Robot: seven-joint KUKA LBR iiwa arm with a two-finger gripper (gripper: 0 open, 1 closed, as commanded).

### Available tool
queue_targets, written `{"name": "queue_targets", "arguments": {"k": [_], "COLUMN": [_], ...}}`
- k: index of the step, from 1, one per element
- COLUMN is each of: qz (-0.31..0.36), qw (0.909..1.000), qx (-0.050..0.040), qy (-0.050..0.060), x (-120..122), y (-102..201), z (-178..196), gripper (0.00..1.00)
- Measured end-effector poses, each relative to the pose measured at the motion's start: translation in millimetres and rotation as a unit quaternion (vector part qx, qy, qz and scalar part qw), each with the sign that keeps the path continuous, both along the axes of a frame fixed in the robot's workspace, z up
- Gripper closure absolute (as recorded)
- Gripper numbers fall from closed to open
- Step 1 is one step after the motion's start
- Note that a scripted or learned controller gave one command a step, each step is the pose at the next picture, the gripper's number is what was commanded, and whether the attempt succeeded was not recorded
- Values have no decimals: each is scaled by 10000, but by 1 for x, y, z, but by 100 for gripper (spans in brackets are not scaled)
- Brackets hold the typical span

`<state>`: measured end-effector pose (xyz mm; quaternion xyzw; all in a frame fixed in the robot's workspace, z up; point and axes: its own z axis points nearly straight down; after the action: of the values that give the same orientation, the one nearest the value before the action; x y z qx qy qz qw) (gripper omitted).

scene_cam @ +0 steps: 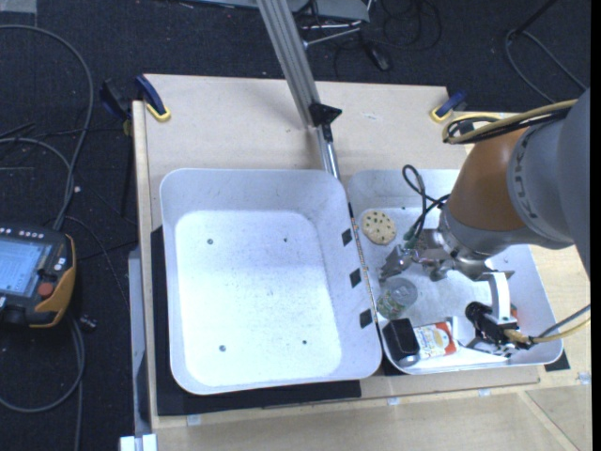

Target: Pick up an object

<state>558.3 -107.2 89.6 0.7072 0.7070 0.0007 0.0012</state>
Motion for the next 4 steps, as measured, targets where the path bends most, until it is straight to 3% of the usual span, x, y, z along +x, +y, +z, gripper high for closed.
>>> {"name": "queue_targets", "arguments": {"k": [1, 2, 4], "qz": [1, 6, 2], "qw": [10000, 10000, 10000], "qx": [-1, 2, 2], "qy": [-18, -11, 1], "x": [1, 6, 8], "y": [0, 7, 3], "z": [12, 71, 144], "gripper": [100, 100, 100]}}
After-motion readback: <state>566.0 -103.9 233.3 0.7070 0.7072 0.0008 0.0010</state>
